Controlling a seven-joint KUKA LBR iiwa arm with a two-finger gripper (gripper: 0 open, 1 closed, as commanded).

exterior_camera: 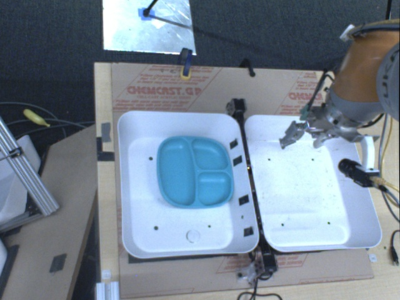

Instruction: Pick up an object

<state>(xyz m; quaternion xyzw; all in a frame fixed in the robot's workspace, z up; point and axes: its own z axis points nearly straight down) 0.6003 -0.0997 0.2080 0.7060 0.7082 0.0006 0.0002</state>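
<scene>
The grey 2-finger gripper hangs with its fingers spread and grasping nothing over the far edge of the right shallow white bin, while the blue plastic 3-compartment plate lies in the middle of the left white bin.

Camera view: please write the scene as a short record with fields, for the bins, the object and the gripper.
left bin: holds a blue divided plate, three compartments, lying flat near the middle
small item: a white disc on the left bin floor, in front of the plate
right bin: white, speckled floor
gripper: above the far edge of the right bin, holding nothing
arm: enters from the right, orange band visible
</scene>
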